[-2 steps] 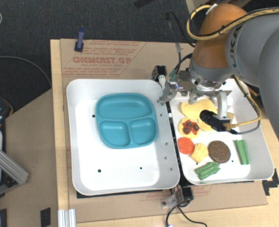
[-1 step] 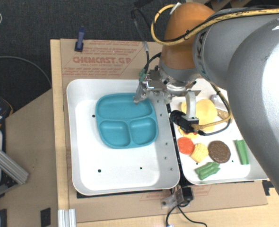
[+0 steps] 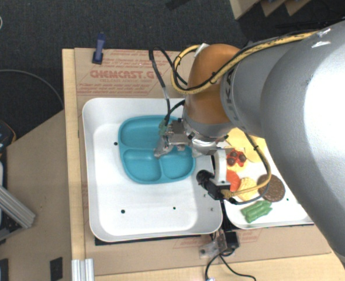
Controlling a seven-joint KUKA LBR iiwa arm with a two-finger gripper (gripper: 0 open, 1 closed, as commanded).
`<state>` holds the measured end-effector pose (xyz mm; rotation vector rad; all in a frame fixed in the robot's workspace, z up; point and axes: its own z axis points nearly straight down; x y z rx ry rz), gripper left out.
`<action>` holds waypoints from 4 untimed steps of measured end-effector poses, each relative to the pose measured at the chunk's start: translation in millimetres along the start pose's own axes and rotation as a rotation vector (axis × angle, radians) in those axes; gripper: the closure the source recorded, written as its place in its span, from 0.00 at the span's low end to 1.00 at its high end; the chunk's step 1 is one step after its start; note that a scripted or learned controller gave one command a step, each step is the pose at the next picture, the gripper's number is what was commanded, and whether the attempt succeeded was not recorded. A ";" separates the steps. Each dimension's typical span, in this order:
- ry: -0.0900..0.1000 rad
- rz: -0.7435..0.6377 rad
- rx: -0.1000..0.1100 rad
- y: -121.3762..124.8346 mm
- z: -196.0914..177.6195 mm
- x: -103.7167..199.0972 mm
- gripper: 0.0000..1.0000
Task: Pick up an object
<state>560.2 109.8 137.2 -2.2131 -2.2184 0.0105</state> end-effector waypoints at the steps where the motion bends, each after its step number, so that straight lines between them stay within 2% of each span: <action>1: 0.009 0.001 -0.034 -42.5 28.2 -12.5 0.00; 2: -0.004 0.009 -0.022 -44.8 21.4 -19.4 1.00; 4: -0.005 0.016 -0.032 -43.1 2.0 -19.7 1.00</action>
